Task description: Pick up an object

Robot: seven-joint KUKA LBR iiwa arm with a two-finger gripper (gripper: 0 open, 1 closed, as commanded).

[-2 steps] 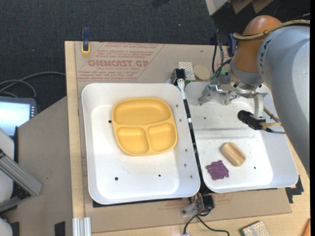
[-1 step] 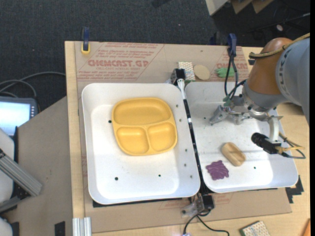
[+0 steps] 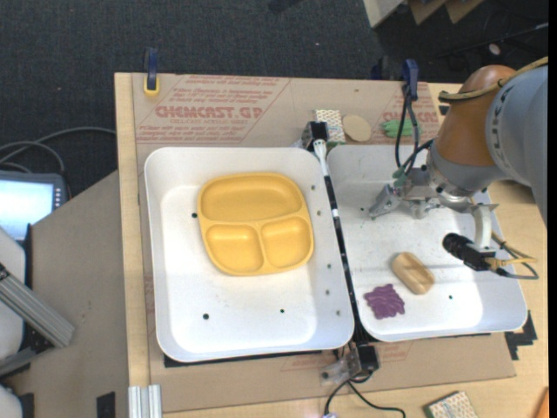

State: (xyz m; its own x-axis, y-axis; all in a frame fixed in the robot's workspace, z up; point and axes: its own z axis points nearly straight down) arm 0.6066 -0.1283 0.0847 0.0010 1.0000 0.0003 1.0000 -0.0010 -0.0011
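From where I stand, the biggest thing is the bench (image 3: 218, 103), its board printed in faded red, with the two white bins side by side on it. The left bin (image 3: 174, 303) holds a yellow divided plate (image 3: 255, 222), which lies flat in its upper half. The right bin (image 3: 370, 242) is where the work is going on.

The grey arm (image 3: 513, 129) reaches in from the right, and its orange band (image 3: 466, 124) sits over the far right part of that bin. Below the band, the gripper (image 3: 416, 200) hangs low over the upper middle of the right bin. The wrist covers it from above, so I cannot tell whether it is open or closed, and I see nothing held in it.

Two small things are within its reach. A tan block (image 3: 412, 273) lies at a slant on the bin floor nearer the front, apart from the gripper. A purple lump (image 3: 384, 300) lies just beside the block, towards the front left.

This looks to me like the approach, with no grasp made yet. The block seems the likeliest pick. The next move would call for bringing the gripper forward over the block, turning it to match the block's slant, and descending without nudging the purple lump.
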